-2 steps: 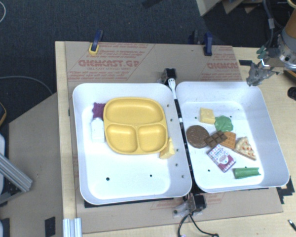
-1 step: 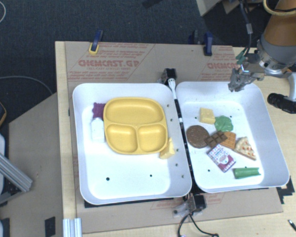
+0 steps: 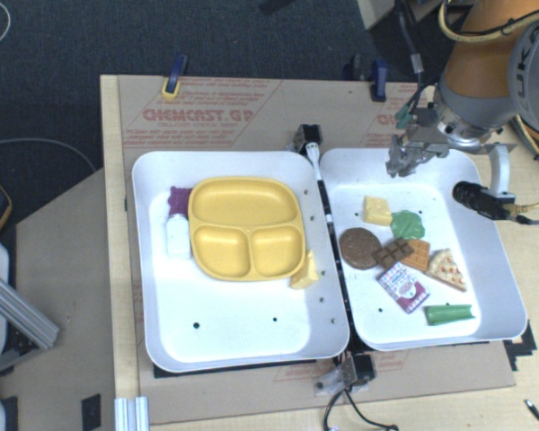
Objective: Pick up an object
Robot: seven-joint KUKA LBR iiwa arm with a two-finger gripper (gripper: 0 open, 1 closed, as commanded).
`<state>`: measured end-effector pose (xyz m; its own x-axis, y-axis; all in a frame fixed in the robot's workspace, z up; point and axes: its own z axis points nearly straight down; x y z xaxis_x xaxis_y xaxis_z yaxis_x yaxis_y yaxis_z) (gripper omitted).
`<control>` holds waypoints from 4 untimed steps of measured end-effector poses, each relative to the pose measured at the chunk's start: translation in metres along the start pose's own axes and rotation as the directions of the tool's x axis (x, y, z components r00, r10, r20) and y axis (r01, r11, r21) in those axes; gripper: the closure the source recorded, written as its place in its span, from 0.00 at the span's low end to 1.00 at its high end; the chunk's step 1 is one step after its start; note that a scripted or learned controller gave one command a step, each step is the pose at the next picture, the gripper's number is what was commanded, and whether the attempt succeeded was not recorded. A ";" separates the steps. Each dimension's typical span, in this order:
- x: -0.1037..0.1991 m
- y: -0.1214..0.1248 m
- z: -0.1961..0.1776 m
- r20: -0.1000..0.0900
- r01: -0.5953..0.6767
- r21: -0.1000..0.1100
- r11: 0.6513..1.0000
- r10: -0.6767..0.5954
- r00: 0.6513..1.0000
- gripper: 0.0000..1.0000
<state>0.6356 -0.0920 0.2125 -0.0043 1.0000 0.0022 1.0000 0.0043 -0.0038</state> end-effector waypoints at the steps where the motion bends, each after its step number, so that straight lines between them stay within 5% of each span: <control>1: 0.061 -0.014 0.002 -0.001 0.002 0.000 1.000 -0.002 1.000 1.00; 2: 0.114 -0.034 -0.006 0.000 0.002 0.000 1.000 -0.002 1.000 1.00; 3: 0.156 -0.024 -0.015 0.001 0.000 -0.007 1.000 0.000 1.000 1.00; 4: 0.157 -0.031 -0.022 0.001 -0.003 -0.004 1.000 0.003 1.000 1.00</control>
